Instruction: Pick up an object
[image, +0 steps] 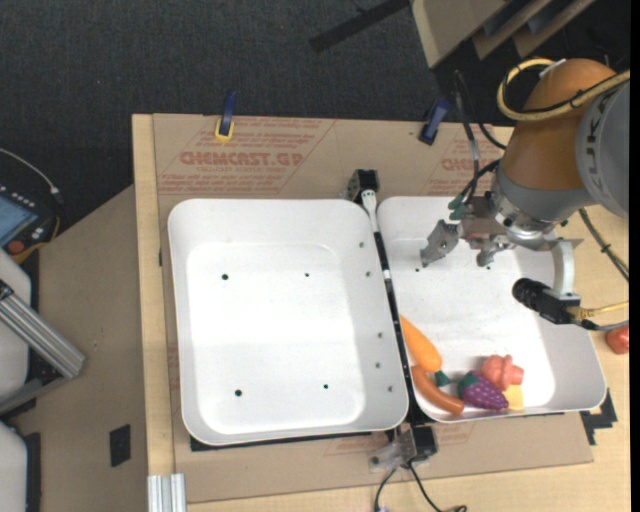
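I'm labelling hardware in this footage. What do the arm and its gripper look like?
The arm is grey with a rounded orange band above the wrist and dark lettering on its side. Thin dark and yellow cables loop around the band. The two-finger gripper is grey metal with small green fittings near the wrist.

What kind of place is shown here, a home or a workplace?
Most likely a robotics lab bench: a grey and orange arm reaches over two white bins, toy food lies in the right one, and clamps hold the cardboard.
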